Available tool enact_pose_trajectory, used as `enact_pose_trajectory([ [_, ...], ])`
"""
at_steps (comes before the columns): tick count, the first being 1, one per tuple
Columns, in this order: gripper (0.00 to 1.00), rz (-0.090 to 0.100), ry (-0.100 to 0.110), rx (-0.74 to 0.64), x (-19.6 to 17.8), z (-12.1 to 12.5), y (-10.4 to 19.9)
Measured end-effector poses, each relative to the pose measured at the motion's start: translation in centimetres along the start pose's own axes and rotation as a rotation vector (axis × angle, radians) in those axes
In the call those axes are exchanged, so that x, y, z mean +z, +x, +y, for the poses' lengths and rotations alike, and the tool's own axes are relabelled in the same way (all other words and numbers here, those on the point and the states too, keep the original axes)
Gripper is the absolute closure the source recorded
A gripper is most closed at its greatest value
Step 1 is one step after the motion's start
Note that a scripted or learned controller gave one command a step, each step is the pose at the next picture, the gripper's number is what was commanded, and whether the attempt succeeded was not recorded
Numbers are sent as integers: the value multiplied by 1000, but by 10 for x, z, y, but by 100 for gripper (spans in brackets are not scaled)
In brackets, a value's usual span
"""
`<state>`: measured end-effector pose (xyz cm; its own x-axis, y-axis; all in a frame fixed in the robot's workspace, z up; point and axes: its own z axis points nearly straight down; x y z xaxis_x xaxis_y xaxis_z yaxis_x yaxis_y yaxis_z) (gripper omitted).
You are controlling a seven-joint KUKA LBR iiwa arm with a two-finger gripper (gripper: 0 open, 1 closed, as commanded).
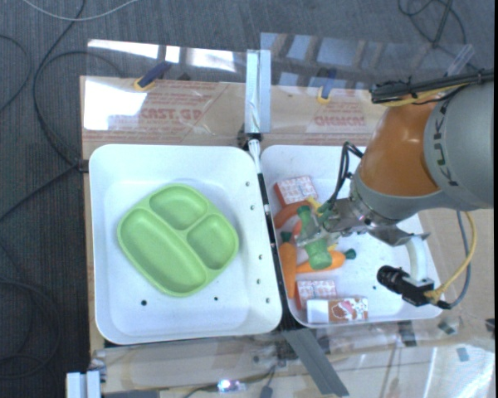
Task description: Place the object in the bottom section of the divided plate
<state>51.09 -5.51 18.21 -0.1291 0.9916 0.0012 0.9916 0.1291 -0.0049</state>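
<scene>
Right bin [415,305] holds a pile of toy food: a red-and-white box [295,190] at the top, a carrot [324,260] with green leafy top in the middle, an orange piece [287,265] against the left wall, another small red-and-white box [315,288], and a white carton [339,310] near the bottom edge. Pincer [322,220] sits low over the middle of the pile, right at the carrot greens; clutter hides its tips, so cannot tell how wide it is or whether it has anything.

Which item is the target is not certain; from the pincer position, likely the carrot, lying in the right bin touching its neighbours.

Green divided plate [177,237] rests in the left bin [116,313], tilted diagonally; nothing sits in its sections. Long compartment on the lower-left side looks like the bottom section.

Handling guess: carrot is probably light hollow plastic, stiff, smooth, and tapered, so it could slip or roll. Best hold is across the thicker orange body near the greens, not the narrow tip. Crowded neighbours may get dragged along.
</scene>
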Motion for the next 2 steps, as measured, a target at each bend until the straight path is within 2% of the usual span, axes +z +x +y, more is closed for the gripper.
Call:
enact_pose_trajectory([
  [1, 100, -2, -2, -127, -1, 43, 102],
  [2, 100, -3, -1, -254, 23, 93, 159],
])
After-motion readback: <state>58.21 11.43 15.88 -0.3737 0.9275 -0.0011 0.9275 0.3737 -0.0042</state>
